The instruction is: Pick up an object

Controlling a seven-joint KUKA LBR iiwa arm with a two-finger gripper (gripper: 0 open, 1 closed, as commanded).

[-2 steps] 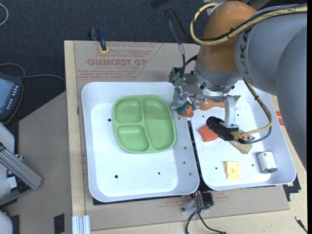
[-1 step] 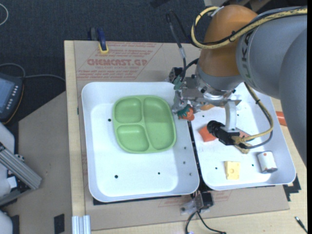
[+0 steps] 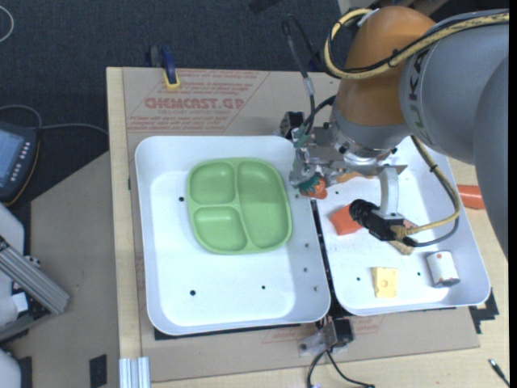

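Orange block (image 3: 345, 220) lies just below the arm's downturned jaws (image 3: 308, 181); their opening cannot be told.

Green divided plate (image 3: 240, 205) is hogging the upper left bin (image 3: 161, 281), leaving its front wide open. In the right bin (image 3: 468, 285), the orange block (image 3: 346, 221), yellow piece (image 3: 386, 282) and white cylinder (image 3: 442, 267) are crowding things.

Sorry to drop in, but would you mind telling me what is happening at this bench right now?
A grey arm with an orange band reaches in from the right, its gripper low over the seam between the two white bins. A small orange and teal object sits right at its tip. The left bin holds a green divided plate; the right bin holds an orange block, a yellow piece and a small white cylinder.
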